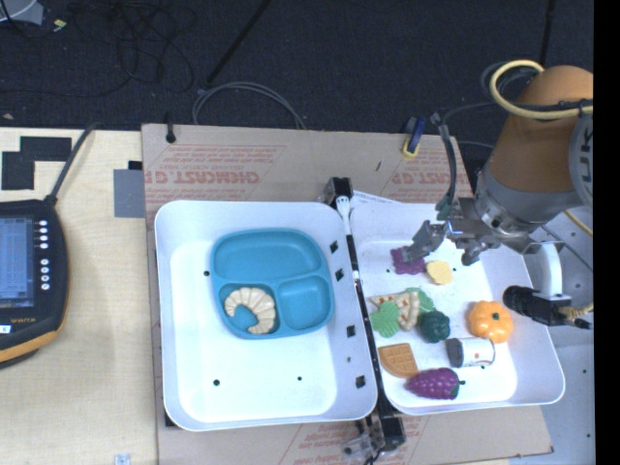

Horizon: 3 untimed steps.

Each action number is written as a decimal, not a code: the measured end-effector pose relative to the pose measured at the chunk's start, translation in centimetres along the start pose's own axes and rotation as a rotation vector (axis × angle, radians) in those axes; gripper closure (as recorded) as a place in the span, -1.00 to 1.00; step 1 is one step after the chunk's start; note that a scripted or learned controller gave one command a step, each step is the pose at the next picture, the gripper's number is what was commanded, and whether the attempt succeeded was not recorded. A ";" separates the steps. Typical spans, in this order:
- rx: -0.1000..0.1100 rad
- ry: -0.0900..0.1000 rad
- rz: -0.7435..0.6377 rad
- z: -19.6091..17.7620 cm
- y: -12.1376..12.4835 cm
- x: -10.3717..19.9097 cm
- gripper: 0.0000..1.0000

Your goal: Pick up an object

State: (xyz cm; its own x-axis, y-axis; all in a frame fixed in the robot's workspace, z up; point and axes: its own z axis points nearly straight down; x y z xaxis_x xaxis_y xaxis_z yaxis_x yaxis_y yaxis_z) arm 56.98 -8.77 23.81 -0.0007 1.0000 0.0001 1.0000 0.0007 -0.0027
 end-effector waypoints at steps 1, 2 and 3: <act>0.015 0.002 0.003 15.1 1.3 -4.6 -1.00; 0.006 0.002 0.005 13.4 1.6 -4.6 1.00; 0.006 0.002 0.005 13.4 1.6 -4.6 -1.00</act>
State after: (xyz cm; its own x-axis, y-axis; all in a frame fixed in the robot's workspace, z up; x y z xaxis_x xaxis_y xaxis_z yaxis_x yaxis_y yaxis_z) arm 58.58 -13.32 10.38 0.0047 1.0000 0.0024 1.0000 -0.0047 -0.0087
